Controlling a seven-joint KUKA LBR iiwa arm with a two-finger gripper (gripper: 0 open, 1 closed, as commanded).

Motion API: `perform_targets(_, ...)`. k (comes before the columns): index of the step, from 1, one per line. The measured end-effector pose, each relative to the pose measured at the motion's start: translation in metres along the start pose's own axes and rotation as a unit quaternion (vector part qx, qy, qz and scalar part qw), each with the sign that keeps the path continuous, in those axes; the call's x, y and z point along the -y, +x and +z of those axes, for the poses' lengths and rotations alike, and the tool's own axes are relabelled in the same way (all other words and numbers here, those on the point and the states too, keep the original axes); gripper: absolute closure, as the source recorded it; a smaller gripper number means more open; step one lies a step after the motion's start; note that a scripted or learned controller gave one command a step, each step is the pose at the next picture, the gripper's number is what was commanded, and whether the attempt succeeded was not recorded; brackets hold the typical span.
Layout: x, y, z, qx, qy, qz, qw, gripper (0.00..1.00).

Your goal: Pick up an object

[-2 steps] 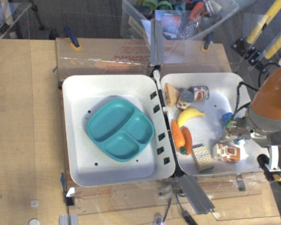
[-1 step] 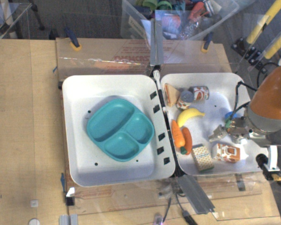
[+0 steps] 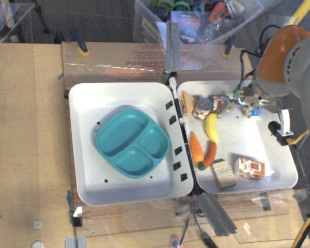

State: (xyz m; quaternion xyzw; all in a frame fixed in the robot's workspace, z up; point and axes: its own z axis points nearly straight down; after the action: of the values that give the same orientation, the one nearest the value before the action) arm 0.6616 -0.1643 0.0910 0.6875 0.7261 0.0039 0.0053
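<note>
We see the pincer low in the right bin, its state impossible to tell, with a banana just beside it and a carrot farther off, near the teal plate.

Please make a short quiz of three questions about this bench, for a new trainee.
1. True or false: the teal plate lies in the right bin.
2. Which lies directly next to the carrot? A) the banana B) the sausage C) the orange toy
3. Fill in: the gripper is over the ____ bin.

Key: 1 false, it lies in the left bin; 2 B; 3 right.
</note>
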Motion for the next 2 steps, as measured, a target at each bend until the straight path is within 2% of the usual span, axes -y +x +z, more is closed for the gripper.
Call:
perform_targets(1, 0.014, 0.075, 0.001, -0.001, 0.002, -0.01, 0.9999, 0.0)
perform_targets(2, -0.01, 0.025, 0.001, 0.001, 0.001, -0.012, 0.9999, 0.0)
